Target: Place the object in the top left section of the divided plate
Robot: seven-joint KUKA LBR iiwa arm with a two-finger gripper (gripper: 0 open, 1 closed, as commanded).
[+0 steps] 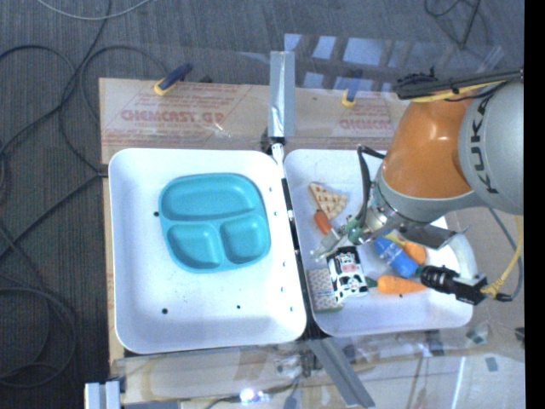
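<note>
A turquoise divided plate (215, 220) lies in the left bin (136, 313), with one long section along its top and two smaller ones below. The right bin (451, 313) holds small toy foods: a waffle wedge (327, 199), a small carrot (323, 221), a black-and-white milk carton (347, 275), a blue piece (396, 255) and an orange carrot (400, 285). My gripper (351, 231) hangs low over the right bin's left half, just above the milk carton and right of the small carrot. The arm's orange band (430, 156) hides the bin's upper right.
A patterned flat piece (321, 290) lies at the right bin's lower left corner. A raised divider wall (289, 228) separates the two bins. Clamps (172, 77) sit on the cardboard behind the bins. Cables trail on the carpet at left.
</note>
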